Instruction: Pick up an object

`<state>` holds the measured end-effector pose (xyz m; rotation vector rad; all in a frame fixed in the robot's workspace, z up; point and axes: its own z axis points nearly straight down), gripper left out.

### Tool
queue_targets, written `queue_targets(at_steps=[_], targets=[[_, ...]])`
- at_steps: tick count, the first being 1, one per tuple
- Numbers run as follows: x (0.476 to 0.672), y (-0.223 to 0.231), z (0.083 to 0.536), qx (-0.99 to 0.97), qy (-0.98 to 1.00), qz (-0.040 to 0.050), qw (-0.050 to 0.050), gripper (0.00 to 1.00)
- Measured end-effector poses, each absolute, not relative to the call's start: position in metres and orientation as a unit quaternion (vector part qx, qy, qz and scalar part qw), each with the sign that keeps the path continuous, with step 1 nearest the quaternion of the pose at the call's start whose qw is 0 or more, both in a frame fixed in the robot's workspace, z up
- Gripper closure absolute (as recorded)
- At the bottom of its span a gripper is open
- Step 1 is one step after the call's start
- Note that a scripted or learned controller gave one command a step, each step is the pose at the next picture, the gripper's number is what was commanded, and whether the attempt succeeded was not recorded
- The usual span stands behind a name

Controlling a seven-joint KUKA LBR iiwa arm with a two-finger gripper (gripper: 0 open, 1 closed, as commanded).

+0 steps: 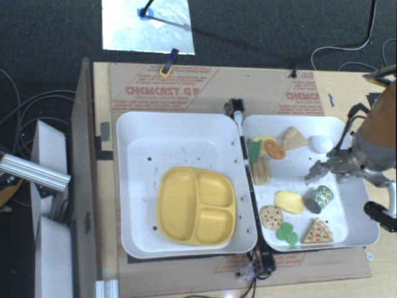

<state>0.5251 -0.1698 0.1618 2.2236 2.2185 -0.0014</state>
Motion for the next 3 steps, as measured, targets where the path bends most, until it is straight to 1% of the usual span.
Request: queue_targets(at_steps=[1,2,3], targets=[[0.501,-0.169,0.093,0.708,0.707,-0.0008,-0.001,0.0],[0.504,-0.169,0.107,0.706,0.708,0.0011,0.001,1.0],[0.523,-0.044,0.189,0.701,0.713,0.005,0.002,1.0]])
